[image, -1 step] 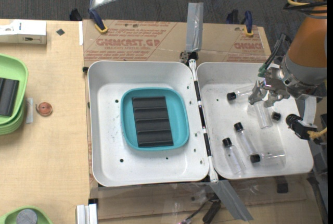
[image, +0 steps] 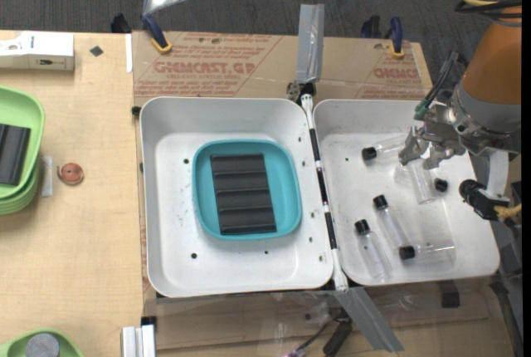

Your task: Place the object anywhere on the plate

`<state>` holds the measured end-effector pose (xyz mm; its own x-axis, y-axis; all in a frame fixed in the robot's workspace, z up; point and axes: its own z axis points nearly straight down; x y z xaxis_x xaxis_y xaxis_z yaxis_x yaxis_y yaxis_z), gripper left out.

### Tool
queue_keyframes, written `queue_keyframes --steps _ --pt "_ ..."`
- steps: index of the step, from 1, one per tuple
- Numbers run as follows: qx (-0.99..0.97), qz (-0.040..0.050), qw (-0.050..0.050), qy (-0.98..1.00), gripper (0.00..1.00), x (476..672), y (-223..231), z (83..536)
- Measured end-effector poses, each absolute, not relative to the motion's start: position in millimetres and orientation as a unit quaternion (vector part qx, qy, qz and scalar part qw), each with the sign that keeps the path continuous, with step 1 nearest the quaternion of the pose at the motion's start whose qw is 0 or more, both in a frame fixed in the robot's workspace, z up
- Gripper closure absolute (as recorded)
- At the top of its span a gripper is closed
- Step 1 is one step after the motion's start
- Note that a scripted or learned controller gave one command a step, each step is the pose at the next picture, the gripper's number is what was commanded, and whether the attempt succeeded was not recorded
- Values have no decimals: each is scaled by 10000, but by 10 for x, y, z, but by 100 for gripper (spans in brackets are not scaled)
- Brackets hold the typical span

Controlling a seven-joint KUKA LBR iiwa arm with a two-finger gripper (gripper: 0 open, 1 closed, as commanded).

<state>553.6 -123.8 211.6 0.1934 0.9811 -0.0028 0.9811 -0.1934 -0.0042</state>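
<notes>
A teal square plate [image: 288, 181] with a black ridged insert [image: 242, 193] lies in the left white bin [image: 166, 206]. Several clear vials with black caps lie in the right bin [image: 348, 264]: one at the upper left [image: 377, 152], one in the middle [image: 392, 221], one lower left [image: 370, 246] and one at the bottom right [image: 430, 248]. My gripper [image: 419, 154] hangs low over the upper right part of this bin. Just below it lies another vial [image: 426, 183]. Nothing can be made out in its grasp.
A cardboard sheet [image: 249, 65] lies behind the bins, held by clamps. A green tray [image: 18, 152] and a small round red piece [image: 71, 173] are on the wooden bench at the left. A white box [image: 37, 52] sits at the far left.
</notes>
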Motion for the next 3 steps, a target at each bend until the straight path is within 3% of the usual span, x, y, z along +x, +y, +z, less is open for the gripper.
queue_keyframes --steps 1,2,3 --pt "-7719 37 10 -6358 100 5538 -1246 2193" --pt "-6801 13 12 -7331 100 5478 -823 1904" --pt "-6300 12 9 -7766 100 5426 38 1906"
